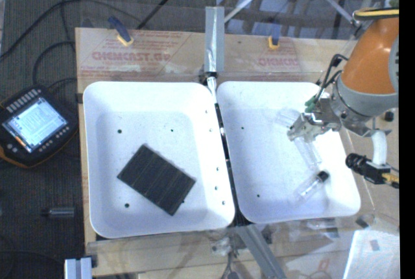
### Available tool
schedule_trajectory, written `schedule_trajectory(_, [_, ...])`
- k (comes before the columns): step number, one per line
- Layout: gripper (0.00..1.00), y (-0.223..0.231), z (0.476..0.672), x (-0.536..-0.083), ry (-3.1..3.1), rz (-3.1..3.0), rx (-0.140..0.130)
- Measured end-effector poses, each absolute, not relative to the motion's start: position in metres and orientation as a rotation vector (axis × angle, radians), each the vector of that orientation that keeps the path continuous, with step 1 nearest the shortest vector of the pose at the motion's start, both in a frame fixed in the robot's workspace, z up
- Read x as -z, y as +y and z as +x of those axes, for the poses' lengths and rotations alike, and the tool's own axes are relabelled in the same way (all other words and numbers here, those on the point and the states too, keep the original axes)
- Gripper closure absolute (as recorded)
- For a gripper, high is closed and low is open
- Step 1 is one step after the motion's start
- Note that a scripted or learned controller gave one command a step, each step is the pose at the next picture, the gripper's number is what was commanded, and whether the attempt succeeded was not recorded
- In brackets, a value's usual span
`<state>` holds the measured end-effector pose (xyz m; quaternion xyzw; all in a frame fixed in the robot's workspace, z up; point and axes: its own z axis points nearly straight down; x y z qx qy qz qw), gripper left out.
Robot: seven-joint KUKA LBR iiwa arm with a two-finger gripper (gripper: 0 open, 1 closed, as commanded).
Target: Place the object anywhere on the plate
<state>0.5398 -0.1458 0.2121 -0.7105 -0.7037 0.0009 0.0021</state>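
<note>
claw point(305, 161) over right bin point(259, 203), transparent fingers spread open, gripping nothing | plate point(156, 179): dark ribbed slab in left bin point(104, 219), well left of claw | object to place: cannot tell, nothing visible under claw | risk: closes on air, carries nothing | obstacle: ridge between bins point(222, 141) crosses the path; pendant point(34, 122) far left off bench
</note>
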Motion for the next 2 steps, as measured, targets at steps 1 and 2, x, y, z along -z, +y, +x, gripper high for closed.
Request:
schedule_trajectory(1, [1.00, -0.062, 0.590, -0.220, -2.219, -2.219, -0.007])
schedule_trajectory(2, [1.00, 0.042, 0.645, -0.216, -2.376, -2.052, -0.009])
